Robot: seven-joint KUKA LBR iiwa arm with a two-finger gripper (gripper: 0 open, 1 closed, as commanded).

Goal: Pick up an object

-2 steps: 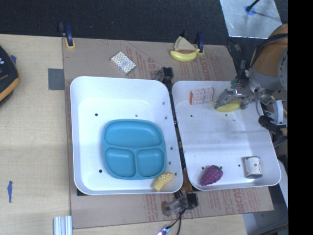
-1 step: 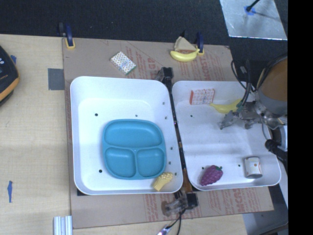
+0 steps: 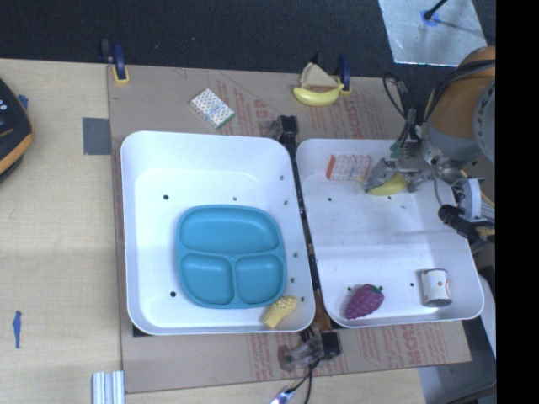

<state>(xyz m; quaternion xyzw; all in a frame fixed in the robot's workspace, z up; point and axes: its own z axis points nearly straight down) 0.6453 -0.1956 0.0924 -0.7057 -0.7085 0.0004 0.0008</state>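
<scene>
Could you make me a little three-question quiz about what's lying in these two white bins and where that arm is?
1. True or false: the blue divided plate lies in the right bin.
2. Which thing is nearest the gripper?
A. the purple grapes
B. a yellow object
C. the corn cob
3. Fill the gap: the small white cup lies in the ____ bin.

Key
1. False: it lies in the left bin.
2. B: the gripper is right over it at the far side of the right bin.
3. Right, near the front corner.
</scene>
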